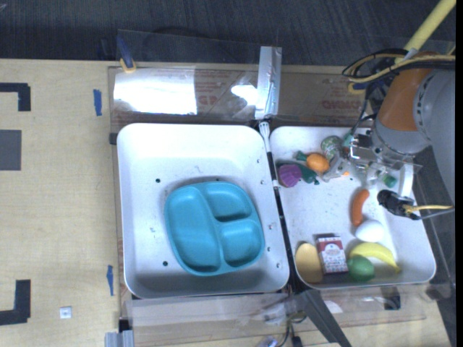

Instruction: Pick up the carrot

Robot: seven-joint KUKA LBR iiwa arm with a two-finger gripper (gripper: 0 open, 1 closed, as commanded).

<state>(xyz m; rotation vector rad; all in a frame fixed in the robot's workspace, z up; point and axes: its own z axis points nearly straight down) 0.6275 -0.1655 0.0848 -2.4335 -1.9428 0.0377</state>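
Hardly any lettering can be read. A cardboard strip [318,96] running behind the two bins, at about twelve to one o'clock in the view, carries faint reddish print, but the letters are too blurred and washed by glare to make out. In the right bin [427,255], at about five o'clock, a small red and white box [330,254] shows a label with a pale picture panel on its face; its wording is too small to read. No numbers or brand names are legible.
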